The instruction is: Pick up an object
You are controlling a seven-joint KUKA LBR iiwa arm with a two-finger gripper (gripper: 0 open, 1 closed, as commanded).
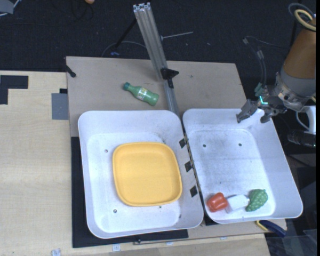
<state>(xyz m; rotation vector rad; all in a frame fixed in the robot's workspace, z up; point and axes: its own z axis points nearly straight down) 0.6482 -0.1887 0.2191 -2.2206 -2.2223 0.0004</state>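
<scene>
- The tool (254, 112) hangs over the far right corner of the right bin (232, 153), its two dark fingers spread apart with nothing between them.
- Three small things lie bunched in the near right corner of that bin, well apart from the tool: a red pepper (217, 201), a white block (237, 202) and a green bumpy piece (257, 199) that looks like a toy vegetable.
- The white block touches both its neighbours, so there is little free room on either side of it.
- The left bin (96, 137) holds a yellow plate (147, 173) lying flat; a green bottle (141, 93) lies on its side on the tabletop (213, 84) beyond the bins.
- All three small things look like light, hard plastic toys, probably smooth and apt to slip or skid when nudged.
- The red pepper seems the best target: it sits at the end of the row, open on its left side. Closing across its rounded middle should hold better than pinching its top.
- The green piece lies just beside the bin's sloped wall, which may crowd one finger.
- The plate is too wide and flat for an easy grip.
</scene>
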